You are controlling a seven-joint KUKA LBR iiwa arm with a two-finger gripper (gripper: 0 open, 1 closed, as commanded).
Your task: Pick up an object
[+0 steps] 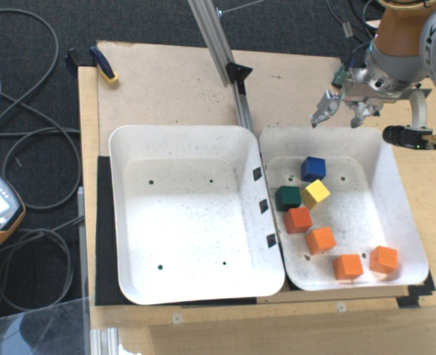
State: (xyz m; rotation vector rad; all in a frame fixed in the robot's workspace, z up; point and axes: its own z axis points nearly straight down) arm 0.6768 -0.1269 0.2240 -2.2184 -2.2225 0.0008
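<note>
Presently the gripper (341, 112) is being held above the far rim of the right bin (404, 220), with the jaws spread apart and nothing seen between them. No cube is being carried. All the cubes are lying in that right bin, toward the near side from the jaws, so the coming move is being judged as a reach nearward and down into the bin.

The blue cube (313, 168) is lying closest to the jaws, just nearward of them and slightly to the camera's left. The yellow cube (316, 192) is touching or nearly touching it on the near side, and the green cube (288, 197) is sitting just beside the yellow one. An orange cube (298, 219) is being pressed close under the green and yellow pair, and another orange cube (321, 239) is lying just beyond it. Two more orange cubes (366, 262) are resting well apart from the cluster, near the front wall.

The left bin (129, 154) is standing beside it on the desk (174, 80). The blue cube is being judged the nearest candidate, though crowding by its yellow neighbour is likely making finger clearance tight on that side.
</note>
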